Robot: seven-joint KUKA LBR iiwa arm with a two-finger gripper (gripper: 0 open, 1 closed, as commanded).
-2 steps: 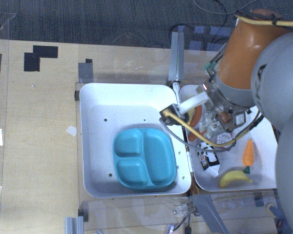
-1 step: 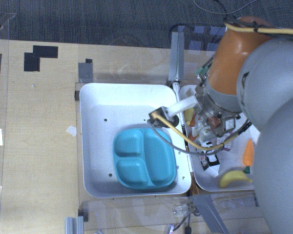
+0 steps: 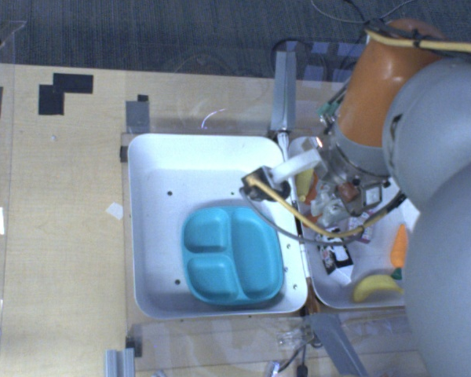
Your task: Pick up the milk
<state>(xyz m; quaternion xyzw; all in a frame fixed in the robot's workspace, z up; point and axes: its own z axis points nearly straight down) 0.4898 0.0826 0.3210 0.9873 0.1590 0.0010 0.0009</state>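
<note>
Gripper (image 3: 330, 203) hangs low over the right bin (image 3: 334, 293), its state impossible to tell and the milk not identifiable beneath it. Nearby lie a banana (image 3: 374, 287) and a carrot (image 3: 399, 247). A blue divided tray (image 3: 231, 255) sits in the left bin (image 3: 153, 210).

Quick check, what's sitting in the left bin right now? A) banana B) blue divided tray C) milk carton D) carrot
B: the blue divided tray lies in the left bin, while the banana is in the right bin.
</note>
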